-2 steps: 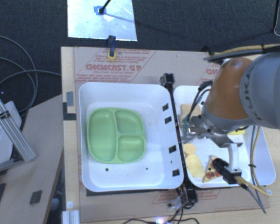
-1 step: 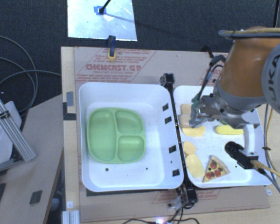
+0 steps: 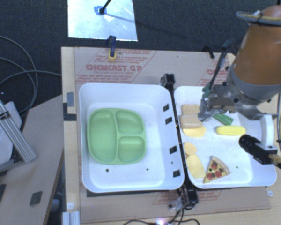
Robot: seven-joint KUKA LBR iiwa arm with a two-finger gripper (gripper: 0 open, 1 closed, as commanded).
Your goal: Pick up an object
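In the right bin [image 3: 260,175], a pizza slice [image 3: 217,168] lies at six o'clock, corn [image 3: 231,131] at three. Toward eleven, the gripper [image 3: 207,112] hangs over the bread pieces [image 3: 191,121]; whether its fingers are parted cannot be told. At nine o'clock, the left bin [image 3: 98,93] holds a green tray [image 3: 116,136].

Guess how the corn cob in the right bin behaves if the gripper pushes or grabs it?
The corn cob looks like a rounded cylinder lying on its side, so a push would probably roll it. It appears to be moulded toy plastic: likely stiff, light, and somewhat slippery between the fingers.
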